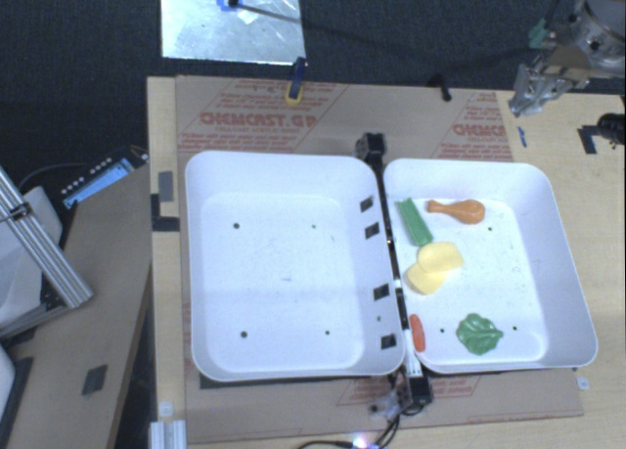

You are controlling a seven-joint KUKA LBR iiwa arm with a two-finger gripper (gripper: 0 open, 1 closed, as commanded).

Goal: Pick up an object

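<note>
The end effector (538,95) hangs beyond the right bin (562,232), its grip state impossible to tell. The drumstick (457,209) in that bin looks light, rigid, smooth plastic; grasp across its thick end

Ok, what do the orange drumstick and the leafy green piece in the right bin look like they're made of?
Orange drumstick: probably moulded plastic toy food, going by its smooth, evenly coloured surface with a faint sheen. Leafy green piece: probably plastic too, flat with a lobed edge and duller; soft rubber can't be ruled out at this resolution.
</note>
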